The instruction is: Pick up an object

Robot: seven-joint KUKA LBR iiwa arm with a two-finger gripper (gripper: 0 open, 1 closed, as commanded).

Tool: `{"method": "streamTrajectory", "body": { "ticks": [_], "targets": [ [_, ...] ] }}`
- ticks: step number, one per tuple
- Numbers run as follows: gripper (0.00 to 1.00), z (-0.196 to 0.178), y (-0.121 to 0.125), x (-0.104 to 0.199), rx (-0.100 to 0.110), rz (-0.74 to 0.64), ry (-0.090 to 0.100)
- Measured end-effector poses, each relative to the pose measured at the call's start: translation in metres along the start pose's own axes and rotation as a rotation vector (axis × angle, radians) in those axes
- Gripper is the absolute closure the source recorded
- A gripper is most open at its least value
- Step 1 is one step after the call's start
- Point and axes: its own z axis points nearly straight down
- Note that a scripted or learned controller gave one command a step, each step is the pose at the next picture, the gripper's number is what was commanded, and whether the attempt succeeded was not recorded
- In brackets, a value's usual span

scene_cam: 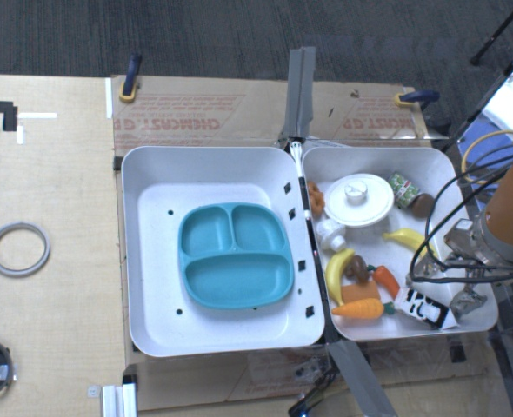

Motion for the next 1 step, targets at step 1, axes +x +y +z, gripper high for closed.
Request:
{"method": "streamTrajectory", "body": {
  "ticks": [1],
  "targets": [
    [0.00,0.0005,0.0333,-0.0823,-0.002,-0.034,0.000]
  ]
}}
